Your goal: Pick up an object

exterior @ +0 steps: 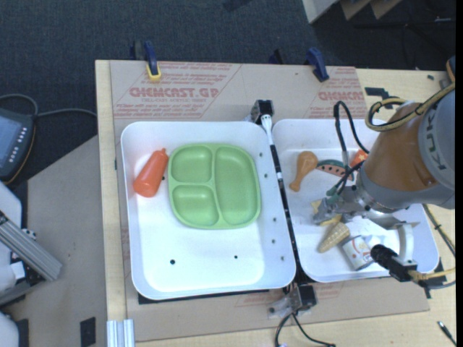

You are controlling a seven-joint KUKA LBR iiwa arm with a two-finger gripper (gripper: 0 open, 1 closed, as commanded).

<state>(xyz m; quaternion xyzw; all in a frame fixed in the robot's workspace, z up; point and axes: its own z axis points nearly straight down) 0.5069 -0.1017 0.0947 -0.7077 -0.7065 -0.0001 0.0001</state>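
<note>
Nearest, at the right bin's (427, 255) front edge, lie a small white packet (356, 250) and a cone (333, 236), loose candidates for picking. Just beyond, the pincer (331, 210) hangs low over a yellowish piece, apparently lining up a grasp; its opening I cannot tell. Farther off, the left bin (145, 251) keeps a green plate (215, 185) and orange bottle (150, 173), well apart.

Two bins sit side by side on the surface (116, 280). In the left bin (210, 273), a divided plate (215, 186) lies near center, a bottle (150, 173) just beside it at 9 o'clock. In the right bin (318, 266), a drumstick (303, 169) lies at 10 o'clock, a cone (333, 237) at 6 o'clock, a small carton (356, 251) just right of the cone.
</note>
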